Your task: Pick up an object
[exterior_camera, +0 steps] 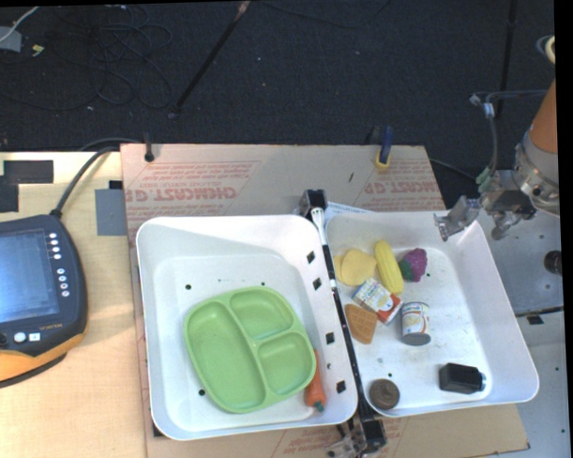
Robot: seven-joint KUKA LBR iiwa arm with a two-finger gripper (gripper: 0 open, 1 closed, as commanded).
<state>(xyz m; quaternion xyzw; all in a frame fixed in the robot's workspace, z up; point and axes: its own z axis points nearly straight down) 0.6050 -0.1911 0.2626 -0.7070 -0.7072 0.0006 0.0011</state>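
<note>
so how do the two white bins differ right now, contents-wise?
The left bin holds one large item, a green divided plate, with a carrot at its edge. The right bin holds many small items: corn, a purple piece, a can, a black block and more. Both are shallow, white, side by side.

A green tray (250, 349) lies in the left bin (166, 274). A pendant (30, 282) sits at nine o'clock, on the bench (68, 409). Cardboard (266, 177) shows at twelve o'clock, under both bins.
</note>
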